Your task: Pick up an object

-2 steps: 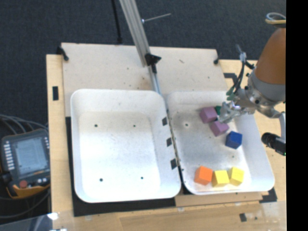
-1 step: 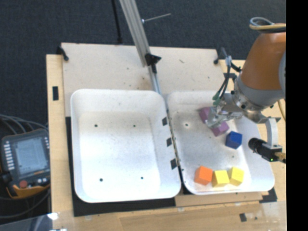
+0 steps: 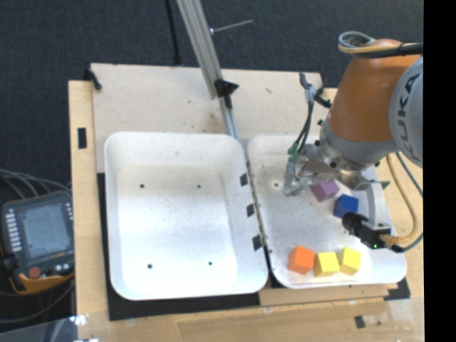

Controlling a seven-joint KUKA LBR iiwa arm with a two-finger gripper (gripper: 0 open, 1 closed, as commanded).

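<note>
Because the purple block lies in the right bin just beside the gripper, centre the gripper over it before descending. The blue block is near; avoid it. The arm hides the block's upper edge; finger state cannot be told.

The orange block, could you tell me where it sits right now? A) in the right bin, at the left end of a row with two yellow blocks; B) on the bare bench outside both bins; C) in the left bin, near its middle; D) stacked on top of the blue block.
A: the orange block lies in the right bin, at its near edge, with two yellow blocks lined up to its right.
</note>
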